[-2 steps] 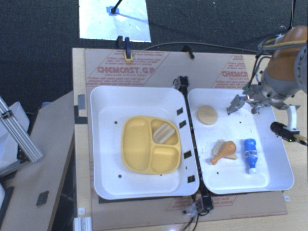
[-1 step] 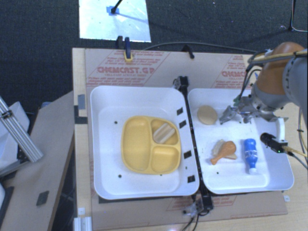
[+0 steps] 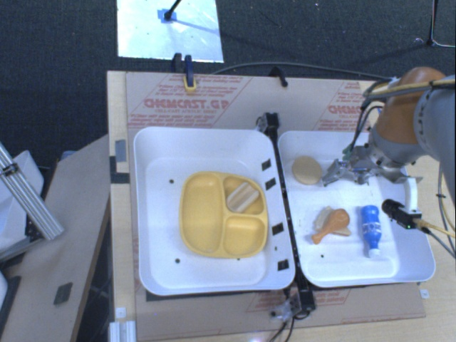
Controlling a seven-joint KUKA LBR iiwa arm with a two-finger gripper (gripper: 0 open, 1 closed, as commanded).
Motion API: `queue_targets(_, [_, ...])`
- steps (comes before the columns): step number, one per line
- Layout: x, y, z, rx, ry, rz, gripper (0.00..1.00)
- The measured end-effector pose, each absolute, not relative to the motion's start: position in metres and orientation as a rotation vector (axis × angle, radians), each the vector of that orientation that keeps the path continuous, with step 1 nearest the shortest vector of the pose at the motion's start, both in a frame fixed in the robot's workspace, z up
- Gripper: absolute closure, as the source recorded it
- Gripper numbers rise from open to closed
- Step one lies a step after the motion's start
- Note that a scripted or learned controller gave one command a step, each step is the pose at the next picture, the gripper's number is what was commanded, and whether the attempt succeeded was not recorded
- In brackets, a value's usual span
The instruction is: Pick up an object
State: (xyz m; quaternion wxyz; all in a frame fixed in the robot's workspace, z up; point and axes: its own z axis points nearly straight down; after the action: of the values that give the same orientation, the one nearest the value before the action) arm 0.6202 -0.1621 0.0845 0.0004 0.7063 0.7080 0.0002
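Two white bins side by side on the desk. Left bin (image 3: pixel 153 191) holds a yellow divided tray (image 3: pixel 206 219); a tan, bread-like piece (image 3: pixel 243 197) lies in the tray's far right compartment.

Right bin (image 3: pixel 413 262) holds three loose things. A flat round beige disc (image 3: pixel 307 169) sits at the far left of this bin. A toy drumstick (image 3: pixel 330 224), orange-brown, lies nearer, about mid-bin. A small blue bottle (image 3: pixel 370 229) with a white cap lies on its side just right of the drumstick, not touching it.

Arm enters from the right, orange band above the wrist, bent down over the far part of the right bin. The gripper (image 3: pixel 335 174) points left, low, just right of the disc. Jaws stand apart, nothing between them. A black fitting (image 3: pixel 400 213) with cables hangs off the arm near the bottle's right.
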Motion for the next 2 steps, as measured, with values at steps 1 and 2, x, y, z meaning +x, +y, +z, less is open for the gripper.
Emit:
queue_targets(1, [0.622,-0.162,0.097,2.215,2.221,0.005,1.00])
queue_targets(2, [0.618,-0.170,0.146,2.216,2.218,0.006,1.00])
